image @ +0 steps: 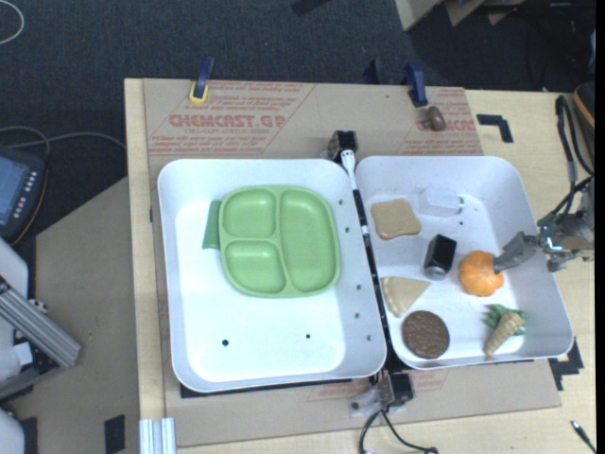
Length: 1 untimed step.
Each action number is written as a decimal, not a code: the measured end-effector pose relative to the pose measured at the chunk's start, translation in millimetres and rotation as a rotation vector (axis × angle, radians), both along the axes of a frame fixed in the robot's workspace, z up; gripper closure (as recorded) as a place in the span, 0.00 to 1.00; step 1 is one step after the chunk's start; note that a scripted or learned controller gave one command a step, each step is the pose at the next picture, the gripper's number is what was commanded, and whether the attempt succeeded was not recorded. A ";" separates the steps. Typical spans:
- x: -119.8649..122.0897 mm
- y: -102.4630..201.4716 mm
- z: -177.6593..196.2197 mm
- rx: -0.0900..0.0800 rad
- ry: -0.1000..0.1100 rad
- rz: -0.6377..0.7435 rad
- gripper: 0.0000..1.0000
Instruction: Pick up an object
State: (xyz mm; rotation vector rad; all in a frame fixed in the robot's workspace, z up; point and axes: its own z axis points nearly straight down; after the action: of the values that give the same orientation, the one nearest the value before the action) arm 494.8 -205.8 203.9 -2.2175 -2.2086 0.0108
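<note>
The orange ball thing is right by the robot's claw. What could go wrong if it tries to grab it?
The orange is round, so it might roll or slip away from the gripper instead of being caught. It also sits close to the small black object and the corn-like toy, so a push could knock it into them. The gripper is near the right bin's wall and might bump it.

Dark grey carpet floor (189, 17) around a tan bench (284, 121).
</note>
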 end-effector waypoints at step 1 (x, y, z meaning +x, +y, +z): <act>3.3 0.4 6.9 -0.004 -0.014 0.004 0.00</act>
State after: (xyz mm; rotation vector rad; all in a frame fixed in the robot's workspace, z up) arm 498.1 -205.4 210.8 -2.2219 -2.2218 0.0001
